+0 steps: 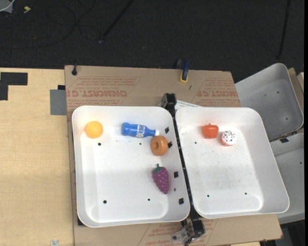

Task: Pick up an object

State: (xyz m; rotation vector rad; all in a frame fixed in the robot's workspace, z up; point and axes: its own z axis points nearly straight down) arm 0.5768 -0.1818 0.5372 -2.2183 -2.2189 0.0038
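Two shallow white bins are sitting side by side on a brown printed cardboard sheet [143, 88] in the middle of the frame, and the candidate objects are lying spread across their upper halves. In the left bin [123, 209], an orange ball [94, 129] is resting near the upper left corner, well apart from the rest. To its right a blue bottle [137, 130] with a white label is lying on its side, its cap pointing toward the frame's right. Just below and right of that cap, an orange-brown doughnut [159, 146] is sitting close to the bin's right wall. Lower down, near the same wall, a purple grape bunch [161, 179] with a green stem is lying with the stem pointing up the frame. In the right bin [236, 199], a red-orange fruit with a dark stem [210, 131] is sitting in the upper middle, and a white-and-red spotted toy [228, 137] is lying just beside it on the right; whether they are touching cannot be told. A blue and yellow clamp [184, 72] is gripping the cardboard's top edge. A pale wooden bench top [25, 163] is filling the left of the frame. Whether the pincer is open or closed cannot be told.
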